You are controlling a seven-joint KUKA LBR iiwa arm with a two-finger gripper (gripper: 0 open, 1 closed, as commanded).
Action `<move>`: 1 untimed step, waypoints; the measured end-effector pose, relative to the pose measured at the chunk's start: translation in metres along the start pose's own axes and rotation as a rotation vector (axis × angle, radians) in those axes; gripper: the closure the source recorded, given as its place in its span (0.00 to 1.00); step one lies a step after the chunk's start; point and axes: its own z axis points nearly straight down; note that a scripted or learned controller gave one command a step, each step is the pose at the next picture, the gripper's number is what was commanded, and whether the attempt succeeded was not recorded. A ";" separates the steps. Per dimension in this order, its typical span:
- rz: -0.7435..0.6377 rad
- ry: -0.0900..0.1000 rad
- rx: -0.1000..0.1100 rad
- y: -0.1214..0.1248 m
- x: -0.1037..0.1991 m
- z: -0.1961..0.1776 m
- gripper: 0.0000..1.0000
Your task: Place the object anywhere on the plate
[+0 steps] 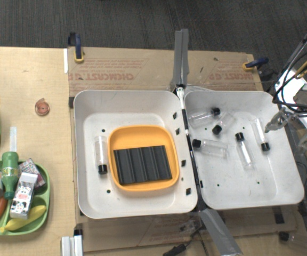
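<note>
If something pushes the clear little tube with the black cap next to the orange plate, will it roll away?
Probably. The clear plastic tube with a black cap is round and lies on its side, so it may roll sideways toward the orange plate. It looks small and hollow, likely light, and its smooth wall could be slippery.

Left bin point(84, 143): plate point(143, 135) fills the middle; one vial point(100, 153) lies just left of it.
Right bin point(281, 188): vials point(244, 148) scattered across far half; near half open.

A green tray point(36, 217) of toy food sits at the worktop's point(31, 79) seven o'clock corner. A small pink disc point(42, 107) lies toward ten o'clock, and blue clamps point(74, 40) grip the cardboard sheet point(137, 68) at twelve o'clock.
</note>
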 end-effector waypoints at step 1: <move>-0.334 -0.001 0.001 0.027 0.028 -0.056 0.00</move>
